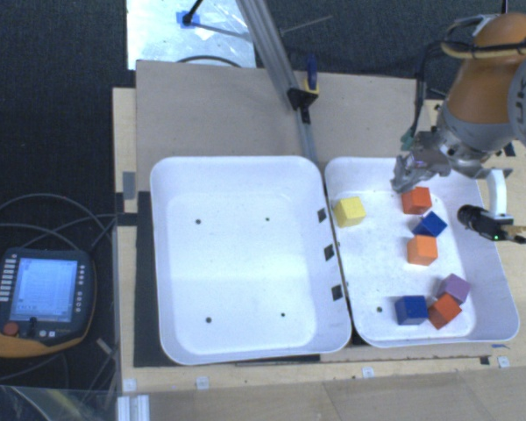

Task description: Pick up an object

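My gripper (406, 178) hangs over the far part of the right bin (368, 323), just left of and above an orange cube (416, 201). Nothing shows between its fingers. Below that cube lie a blue cube (431, 224) and a second orange cube (422, 250). A yellow cube (350, 210) sits near the bin's left wall. At the near end are a blue cube (410, 310), a red-orange cube (445, 310) and a purple cube (455, 287), close together.
The left bin (171, 235) stands beside the right one, joined by black clips. A metal pole (272, 42) slants in from the back. A teach pendant (39, 298) lies on the floor at the left.
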Robot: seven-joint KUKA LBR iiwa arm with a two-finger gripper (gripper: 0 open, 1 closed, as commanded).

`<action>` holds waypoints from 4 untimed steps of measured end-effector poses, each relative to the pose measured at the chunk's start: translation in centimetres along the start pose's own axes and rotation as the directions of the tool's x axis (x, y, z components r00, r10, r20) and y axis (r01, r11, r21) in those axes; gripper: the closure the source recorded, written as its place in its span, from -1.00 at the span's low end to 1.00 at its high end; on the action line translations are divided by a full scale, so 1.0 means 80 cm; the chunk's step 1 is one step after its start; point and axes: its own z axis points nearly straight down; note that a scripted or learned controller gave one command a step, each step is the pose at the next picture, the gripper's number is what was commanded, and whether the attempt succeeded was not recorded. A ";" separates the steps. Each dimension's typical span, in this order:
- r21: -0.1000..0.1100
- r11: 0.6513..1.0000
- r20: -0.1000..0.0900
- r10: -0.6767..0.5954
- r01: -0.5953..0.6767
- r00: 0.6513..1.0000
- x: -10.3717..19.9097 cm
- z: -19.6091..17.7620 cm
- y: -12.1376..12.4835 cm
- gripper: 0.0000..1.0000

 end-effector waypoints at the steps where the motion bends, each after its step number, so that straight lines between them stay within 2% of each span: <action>1: -0.002 1.000 0.000 0.000 0.000 1.000 0.052 -0.015 -0.027 1.00; 2: -0.001 1.000 -0.001 -0.002 0.002 1.000 0.116 -0.022 -0.047 1.00; 3: 0.001 1.000 0.000 0.000 0.000 1.000 0.172 -0.008 -0.079 1.00; 4: -0.001 1.000 -0.001 -0.002 0.002 1.000 0.226 -0.026 -0.114 1.00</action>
